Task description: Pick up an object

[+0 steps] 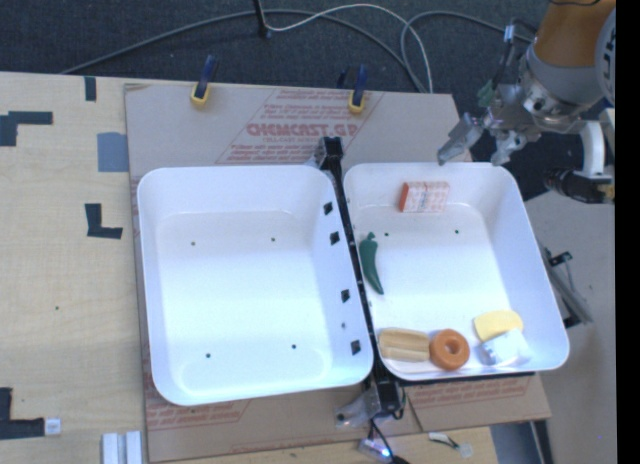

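Note:
My gripper (478, 147) hangs above the far right corner of the right bin (530, 242), open, with nothing between its fingers. In that bin an orange-and-white packet (424, 196) lies near the far wall. A green pepper-shaped piece (371, 262) rests against the left wall. Along the near wall sit a tan bread-like piece (402, 344), an orange ring donut (450, 349), a yellow wedge (497, 324) and a small white-and-blue item (503, 351).
The left bin (160, 252) adjoins the right one along a black clipped divider (345, 272). Both stand on a cardboard sheet (280, 122) held by two yellow-blue clamps (203, 84). Cables run over the dark floor behind.

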`<act>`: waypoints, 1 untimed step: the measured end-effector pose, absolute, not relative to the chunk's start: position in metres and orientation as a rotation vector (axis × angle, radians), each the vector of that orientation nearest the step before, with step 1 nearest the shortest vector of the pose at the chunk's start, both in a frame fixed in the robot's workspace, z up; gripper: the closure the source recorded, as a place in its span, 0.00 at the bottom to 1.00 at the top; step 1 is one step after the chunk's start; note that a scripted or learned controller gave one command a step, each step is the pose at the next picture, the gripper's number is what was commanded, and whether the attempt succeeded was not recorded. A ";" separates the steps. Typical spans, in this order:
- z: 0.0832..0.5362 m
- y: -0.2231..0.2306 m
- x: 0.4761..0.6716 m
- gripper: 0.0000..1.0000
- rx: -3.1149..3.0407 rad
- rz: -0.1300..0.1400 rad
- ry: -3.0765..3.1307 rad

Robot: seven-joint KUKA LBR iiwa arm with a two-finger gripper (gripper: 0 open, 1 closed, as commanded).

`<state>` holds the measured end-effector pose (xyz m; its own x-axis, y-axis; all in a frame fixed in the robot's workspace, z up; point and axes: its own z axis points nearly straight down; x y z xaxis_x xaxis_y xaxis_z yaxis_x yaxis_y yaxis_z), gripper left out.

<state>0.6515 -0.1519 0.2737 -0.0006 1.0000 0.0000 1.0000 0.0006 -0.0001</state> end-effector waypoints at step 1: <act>0.153 -0.130 0.644 0.00 -2.214 0.010 -2.217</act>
<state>0.6441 -0.1298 0.1528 -0.0014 1.0000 0.0018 0.9999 0.0014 -0.0105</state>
